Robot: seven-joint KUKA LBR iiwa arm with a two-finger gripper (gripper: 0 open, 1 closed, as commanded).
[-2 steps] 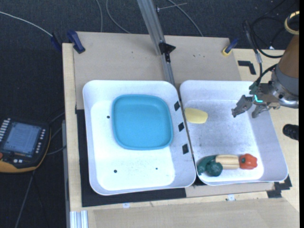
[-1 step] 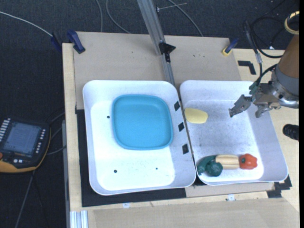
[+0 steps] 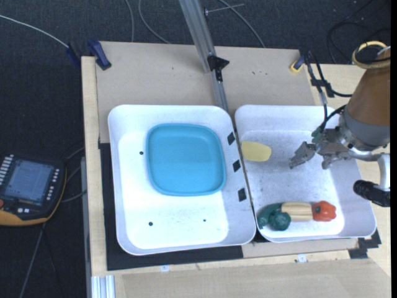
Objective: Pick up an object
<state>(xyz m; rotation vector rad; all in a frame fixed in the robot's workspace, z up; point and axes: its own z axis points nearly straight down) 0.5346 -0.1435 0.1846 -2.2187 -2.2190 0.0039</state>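
Observation:
In the right bin, a pale yellow object lies against the left wall. Along the front wall sit a dark green object, a tan cylinder and a red object in a row. My gripper hangs over the right-middle of this bin, open, its two fingers spread with nothing between them. It is to the right of the yellow object and behind the front row.
The left bin holds a blue square plate. A metal pole slants down to the gap between the bins. Cables and a handheld pendant lie on the floor to the left.

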